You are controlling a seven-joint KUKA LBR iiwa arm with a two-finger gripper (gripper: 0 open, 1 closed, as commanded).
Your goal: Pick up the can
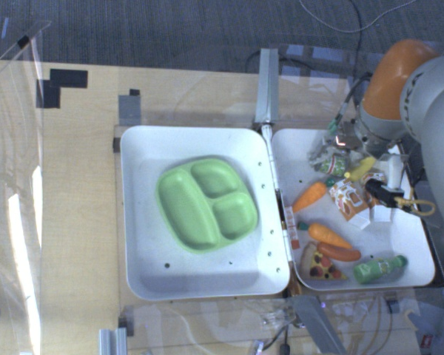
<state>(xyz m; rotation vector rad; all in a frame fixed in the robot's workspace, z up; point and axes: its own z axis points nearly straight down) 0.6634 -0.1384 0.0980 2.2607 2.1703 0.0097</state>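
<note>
Arm reaching into the right bin (422,268) from the right.
The end effector (339,145) sits low at the bin's far corner; whether it's spread or pinching, I cannot tell. The can (328,163) lies just beside it, above a carrot (310,196). A green tray (206,203) fills the left bin (140,272).
</note>
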